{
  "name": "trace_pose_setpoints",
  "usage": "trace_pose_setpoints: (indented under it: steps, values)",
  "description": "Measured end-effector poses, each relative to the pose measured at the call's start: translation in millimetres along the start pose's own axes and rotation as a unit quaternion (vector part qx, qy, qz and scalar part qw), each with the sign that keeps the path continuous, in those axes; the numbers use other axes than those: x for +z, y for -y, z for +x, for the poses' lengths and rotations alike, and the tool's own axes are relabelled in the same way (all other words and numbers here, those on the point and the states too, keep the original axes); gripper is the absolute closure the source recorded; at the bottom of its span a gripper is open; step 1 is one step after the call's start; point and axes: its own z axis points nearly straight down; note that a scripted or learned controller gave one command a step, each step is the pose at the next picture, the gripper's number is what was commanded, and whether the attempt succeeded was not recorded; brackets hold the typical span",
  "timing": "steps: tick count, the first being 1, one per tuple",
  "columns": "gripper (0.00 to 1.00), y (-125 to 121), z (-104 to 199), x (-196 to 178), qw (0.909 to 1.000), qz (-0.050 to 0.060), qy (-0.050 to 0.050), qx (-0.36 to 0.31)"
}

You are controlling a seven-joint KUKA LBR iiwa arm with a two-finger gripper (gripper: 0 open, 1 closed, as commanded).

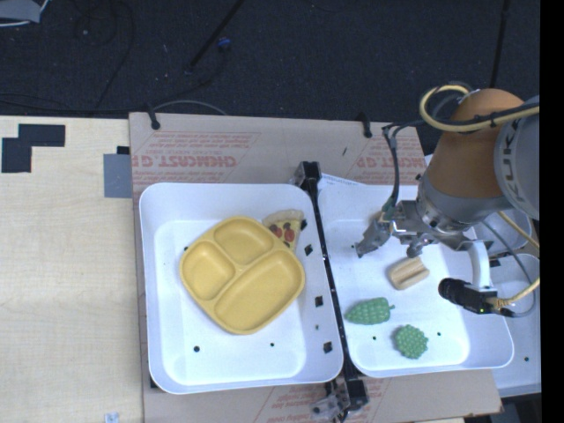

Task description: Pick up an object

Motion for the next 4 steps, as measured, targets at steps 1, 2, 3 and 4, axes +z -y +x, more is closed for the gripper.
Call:
trace_pose_setpoints:
  steps: [1,2,3,4]
  values:
    - [0.00,-4.3,-2.3,62.7,1.0000,0.000,0.000,0.000]
    - [0.00,-3.7,-1.3,100.9,1.0000,-0.001,0.000,0.000]
    - [1.00,-4.1,-2.6,88.2,1.0000,-0.002,0.000,0.003]
    - [1.00,-2.1,5.4,30.1,1.0000,-0.005,0.000,-0.001]
